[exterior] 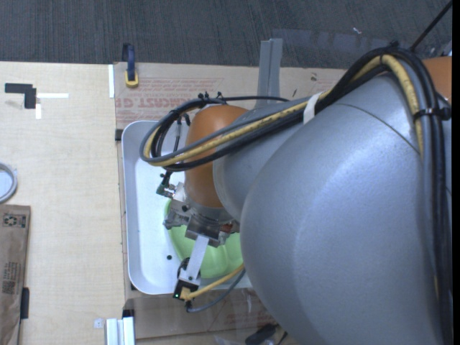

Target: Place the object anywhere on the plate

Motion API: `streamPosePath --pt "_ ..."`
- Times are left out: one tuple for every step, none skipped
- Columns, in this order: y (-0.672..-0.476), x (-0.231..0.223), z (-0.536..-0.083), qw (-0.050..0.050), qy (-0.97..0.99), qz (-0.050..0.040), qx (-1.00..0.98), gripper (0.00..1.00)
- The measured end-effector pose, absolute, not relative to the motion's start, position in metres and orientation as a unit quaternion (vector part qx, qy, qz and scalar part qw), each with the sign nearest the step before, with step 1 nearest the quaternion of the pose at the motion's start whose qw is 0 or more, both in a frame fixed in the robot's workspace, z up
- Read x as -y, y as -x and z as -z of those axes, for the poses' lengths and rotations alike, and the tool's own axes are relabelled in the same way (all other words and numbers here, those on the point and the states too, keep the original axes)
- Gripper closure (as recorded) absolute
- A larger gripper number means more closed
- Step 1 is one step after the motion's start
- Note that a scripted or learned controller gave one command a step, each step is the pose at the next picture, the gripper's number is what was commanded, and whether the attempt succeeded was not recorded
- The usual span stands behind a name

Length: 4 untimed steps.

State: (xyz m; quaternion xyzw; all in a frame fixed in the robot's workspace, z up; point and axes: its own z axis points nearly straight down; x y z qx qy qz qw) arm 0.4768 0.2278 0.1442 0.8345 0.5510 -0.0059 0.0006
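1. Camera view, looking down at a slant on a pale wooden bench. A large grey robot arm reaches in from the right and covers most of the right half.
2. The arm's orange band sits over a shallow white bin. Black and yellow cables loop across the band.
3. Below the band, the wrist and its gripper point down into the bin. Whether the pincer is wide, narrow or holding anything cannot be told, since the wrist hides it.
4. A light green plate lies in the bin under the wrist, partly hidden by it.
5. A small reddish object shows just beside the wrist, over the plate; what it is cannot be told.
6. A blue-handled clamp grips the cardboard behind the bin.
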Motion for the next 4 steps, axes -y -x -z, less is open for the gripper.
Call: streamPosePath --pt "-0.477 -0.188 -0.137 0.001 -0.899 0.0058 -0.437 0.0" --pt "-0.478 -0.212 -0.176 0.002 -0.93 0.0047 -0.368 0.0" --pt "-0.539 -0.142 -0.215 0.002 -0.947 0.0046 -0.321 0.0" --pt "-0.567 -0.183 -0.097 0.003 -0.838 -0.0052 -0.546 0.0"
